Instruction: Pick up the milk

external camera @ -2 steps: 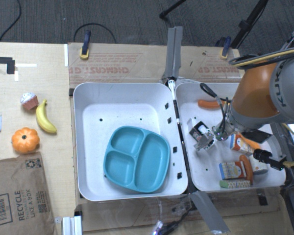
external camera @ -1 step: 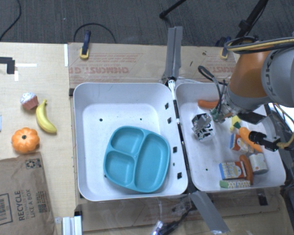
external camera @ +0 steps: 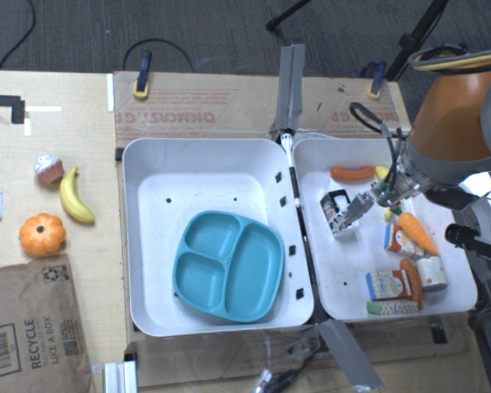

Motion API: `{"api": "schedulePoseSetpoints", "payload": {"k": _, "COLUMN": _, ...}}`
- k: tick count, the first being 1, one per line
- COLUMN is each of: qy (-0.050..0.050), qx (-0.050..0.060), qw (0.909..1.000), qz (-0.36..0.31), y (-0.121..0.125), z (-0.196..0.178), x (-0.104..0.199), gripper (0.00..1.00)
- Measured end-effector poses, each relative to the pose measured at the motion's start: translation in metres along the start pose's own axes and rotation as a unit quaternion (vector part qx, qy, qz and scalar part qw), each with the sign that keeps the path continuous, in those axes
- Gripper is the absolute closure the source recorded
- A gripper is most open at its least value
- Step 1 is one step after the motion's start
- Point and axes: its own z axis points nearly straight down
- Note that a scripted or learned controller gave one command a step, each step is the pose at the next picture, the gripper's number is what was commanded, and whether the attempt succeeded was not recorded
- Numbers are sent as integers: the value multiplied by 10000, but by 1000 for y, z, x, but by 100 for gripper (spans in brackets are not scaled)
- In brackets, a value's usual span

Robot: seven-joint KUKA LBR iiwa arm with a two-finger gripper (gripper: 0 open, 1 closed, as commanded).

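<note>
Milk (external camera: 336, 212): small black-and-white carton, lying in the right bin (external camera: 344, 297), upper-left part, near the divider between bins. Tool (external camera: 353, 212): reaches in from the right; its fingertips sit at the carton's right side, poss. touching, but the view is too small to tell whether they are spread, closed, or gripping the carton. Arm (external camera: 450, 121): grey w/ orange band, over the bin's upper-right corner. Other contents of right bin: sausage (external camera: 351, 173) near the back wall; carrot (external camera: 416, 232) to the right of the milk; juice box (external camera: 388, 286) and a small can (external camera: 431, 273) near the front. Left bin (external camera: 147, 219): holds a blue three-compartment plate (external camera: 227, 265). Worktop (external camera: 49, 121), left of bins: banana (external camera: 74, 197), cupcake (external camera: 48, 169), small pumpkin (external camera: 42, 234), well apart from the milk.
</note>
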Motion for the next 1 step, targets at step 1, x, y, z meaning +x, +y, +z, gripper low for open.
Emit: {"api": "schedulePoseSetpoints", "payload": {"k": 1, "qy": 5, "qx": 6, "qw": 9991, "qz": -422, "y": -42, "z": 18, "x": -42, "gripper": 0}}
